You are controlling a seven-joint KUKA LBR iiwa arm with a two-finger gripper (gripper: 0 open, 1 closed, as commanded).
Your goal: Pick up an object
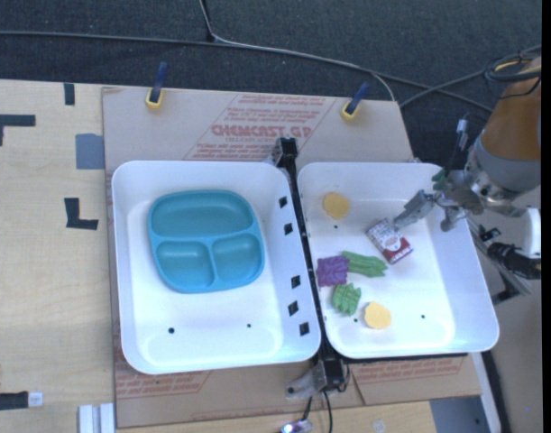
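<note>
Two-finger grey gripper point(403, 220) low in right-hand white bin point(455, 323), just up-right of small red-and-white crinkled packet point(390, 241), fingertip at its upper edge. Open or closed: cannot tell. Packet flat on bin floor, above green leafy toy piece point(364, 263), not between fingers.

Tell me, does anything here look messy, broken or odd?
Nothing looks broken or spilled. The teal divided plate lies flat in the left bin. The small toys lie loosely scattered in the right bin, and the red and white packet sits tilted below the tool.
</note>
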